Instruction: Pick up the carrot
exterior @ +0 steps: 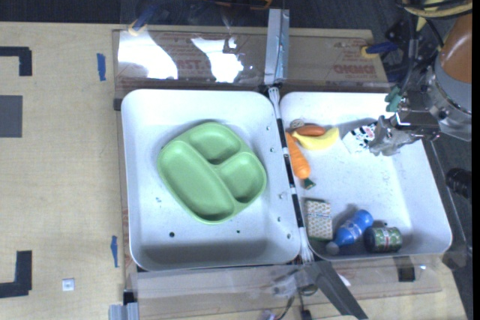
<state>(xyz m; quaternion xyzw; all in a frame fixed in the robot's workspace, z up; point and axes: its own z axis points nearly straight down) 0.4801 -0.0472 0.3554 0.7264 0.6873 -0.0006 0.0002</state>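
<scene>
Nearest the camera, along the right bin's front edge, lie a patterned packet, a blue bottle and a dark can. Left bin holds a green divided plate. Carrot lies against the right bin's left wall, just below a banana. Pincer hovers right of the banana, well apart from the carrot; whether its fingers stand apart or together cannot be told.

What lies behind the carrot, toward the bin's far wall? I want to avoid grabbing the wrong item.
A yellow banana lies just behind the carrot, with something orange on its far side. Whether the carrot's far tip touches the banana cannot be told.
</scene>
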